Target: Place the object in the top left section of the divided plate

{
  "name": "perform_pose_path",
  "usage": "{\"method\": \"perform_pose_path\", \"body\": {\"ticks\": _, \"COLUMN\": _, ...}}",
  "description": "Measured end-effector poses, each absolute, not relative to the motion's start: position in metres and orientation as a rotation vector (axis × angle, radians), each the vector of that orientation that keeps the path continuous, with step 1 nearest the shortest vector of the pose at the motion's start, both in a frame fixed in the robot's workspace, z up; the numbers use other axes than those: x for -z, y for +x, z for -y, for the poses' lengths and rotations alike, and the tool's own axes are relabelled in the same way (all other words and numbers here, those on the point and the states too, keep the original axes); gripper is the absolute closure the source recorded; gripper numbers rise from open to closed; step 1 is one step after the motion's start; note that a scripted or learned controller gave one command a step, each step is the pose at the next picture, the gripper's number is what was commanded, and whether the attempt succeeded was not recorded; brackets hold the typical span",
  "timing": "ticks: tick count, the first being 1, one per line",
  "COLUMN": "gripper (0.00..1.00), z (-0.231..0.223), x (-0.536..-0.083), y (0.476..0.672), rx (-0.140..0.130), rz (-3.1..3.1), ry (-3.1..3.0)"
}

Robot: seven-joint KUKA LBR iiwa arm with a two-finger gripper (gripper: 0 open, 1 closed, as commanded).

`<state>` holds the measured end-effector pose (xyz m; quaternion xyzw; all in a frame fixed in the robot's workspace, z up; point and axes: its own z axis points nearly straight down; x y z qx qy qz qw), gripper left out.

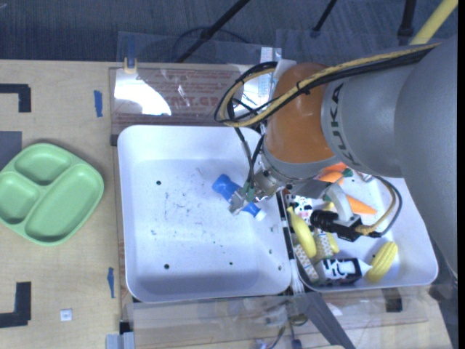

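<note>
The green divided plate (49, 192) lies on the wooden bench at the far left, outside the bins. Its top left section (42, 162) holds nothing. A small blue object (226, 186) is in the right part of the left white bin (145, 151). My gripper (241, 199) reaches down onto it. Its fingers (237, 205) close across the object's middle, and blue shows on both sides of them. The object is low, at or just above the bin floor. The orange wrist band and grey arm (305, 122) hang over the wall between the bins.
The right white bin (425, 264) holds several toys, among them a yellow banana (302, 237), a yellow piece (383, 259) and an orange piece (361, 205). A clear plastic sheet (182, 89) lies behind the left bin. Blue tape marks (97, 102) sit on the bench.
</note>
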<state>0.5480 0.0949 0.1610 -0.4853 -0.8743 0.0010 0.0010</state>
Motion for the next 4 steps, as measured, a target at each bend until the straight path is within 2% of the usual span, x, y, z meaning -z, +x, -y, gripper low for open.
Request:
{"method": "perform_pose_path", "body": {"ticks": 1, "gripper": 1.0, "z": -0.085, "x": -0.343, "y": 0.541, "rx": -0.003, "rz": 2.865, "ry": -1.285}}
{"method": "perform_pose_path", "body": {"ticks": 2, "gripper": 1.0, "z": -0.061, "x": -0.405, "y": 0.583, "rx": -0.002, "rz": 2.745, "ry": -1.529}}
{"method": "perform_pose_path", "body": {"ticks": 3, "gripper": 1.0, "z": -0.079, "x": -0.349, "y": 0.59, "rx": -0.004, "rz": 2.818, "ry": -1.382}}
{"method": "perform_pose_path", "body": {"ticks": 4, "gripper": 1.0, "z": -0.123, "x": -0.322, "y": 0.55, "rx": -0.003, "rz": 2.911, "ry": -1.174}}
